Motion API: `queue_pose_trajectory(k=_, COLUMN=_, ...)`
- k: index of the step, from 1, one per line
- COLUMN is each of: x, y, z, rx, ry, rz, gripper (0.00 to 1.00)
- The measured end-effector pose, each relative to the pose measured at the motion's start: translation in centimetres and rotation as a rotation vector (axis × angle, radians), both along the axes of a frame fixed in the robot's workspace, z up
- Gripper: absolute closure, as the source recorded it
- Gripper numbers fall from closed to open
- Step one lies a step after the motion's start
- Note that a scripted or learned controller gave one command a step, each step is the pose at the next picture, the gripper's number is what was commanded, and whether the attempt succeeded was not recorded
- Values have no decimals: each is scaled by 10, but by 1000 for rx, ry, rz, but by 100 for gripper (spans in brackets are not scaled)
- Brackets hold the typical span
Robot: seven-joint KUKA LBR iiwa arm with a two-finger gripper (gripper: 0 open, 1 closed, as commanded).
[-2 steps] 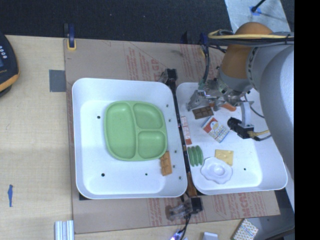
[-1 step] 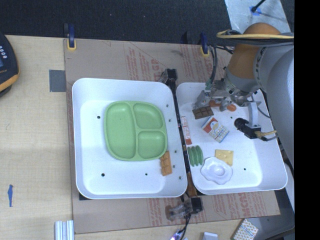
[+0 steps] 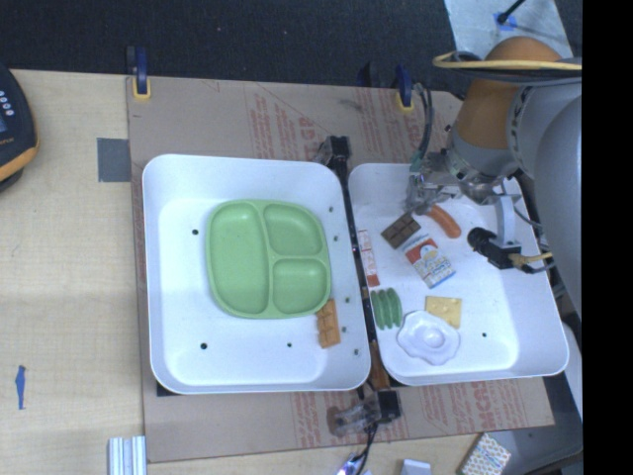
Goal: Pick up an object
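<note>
1. In the right bin (image 3: 534,359), at its far edge, the claw (image 3: 427,194) hangs low over the sausage (image 3: 443,222); whether it is wide or narrow I cannot tell. Nothing looks lifted yet.
2. That bin also holds a brown bar (image 3: 401,231), carton (image 3: 429,262), cheese (image 3: 443,310), fried egg (image 3: 428,338) and green beans (image 3: 385,308).
3. The left bin (image 3: 178,344) holds a green plate (image 3: 267,257) and a cracker (image 3: 327,324).

We see the grey arm (image 3: 539,117) reaching in from the right, orange band up top, tool (image 3: 427,198) lowered.
</note>
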State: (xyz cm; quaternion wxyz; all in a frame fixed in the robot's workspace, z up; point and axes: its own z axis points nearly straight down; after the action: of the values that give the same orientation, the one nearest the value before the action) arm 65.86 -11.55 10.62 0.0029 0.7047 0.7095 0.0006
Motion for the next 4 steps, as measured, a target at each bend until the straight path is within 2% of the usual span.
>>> queue_pose_trajectory(k=1, x=0, y=0, z=-1, rx=0, ry=2, rz=2, gripper=0)
queue_pose_trajectory(k=2, x=-3, y=-59, z=-13, rx=-1, ry=5, rz=-8, gripper=0)
queue_pose_trajectory(k=3, x=-3, y=-91, z=-15, rx=4, ry=9, rz=-4, gripper=0)
queue_pose_trajectory(k=4, x=-2, y=-92, z=-14, rx=3, ry=7, rz=-3, gripper=0)
